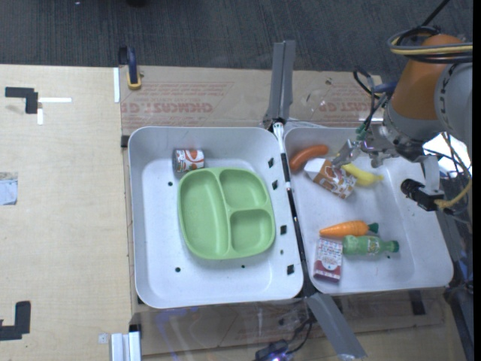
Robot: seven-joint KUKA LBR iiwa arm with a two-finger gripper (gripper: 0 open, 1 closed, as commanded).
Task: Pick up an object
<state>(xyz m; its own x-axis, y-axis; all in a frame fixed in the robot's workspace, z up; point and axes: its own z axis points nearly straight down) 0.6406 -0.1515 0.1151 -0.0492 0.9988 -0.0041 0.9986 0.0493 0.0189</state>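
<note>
Gripper [359,150] first: it hangs low over the far part of the right bin [421,277], just above a yellow banana [364,175] and an orange snack bag [334,179]. Whether it is parted or closed cannot be told from this slanted view, and nothing is visibly held.

From largest to smallest, the scene runs like this. A wooden bench [60,201] carries two shallow white bins side by side. The left bin [150,277] holds a green divided plate [225,213], lying flat in the middle, and a small tin can [189,159] on its side just behind the plate.

The grey arm [432,89], with its orange band, reaches in from the right and bends down at the wrist, so the tool points toward the cluster of items at the bin's far end.

The right bin holds loose, scattered things, likely tossed in as picking targets: a red sausage [310,156] near the far left corner, the snack bag and banana touching each other, then a carrot [346,229], a green bottle [368,246] just beside it, and a small red packet [328,260] nearest the front. The banana or bag seems the likely target.
</note>
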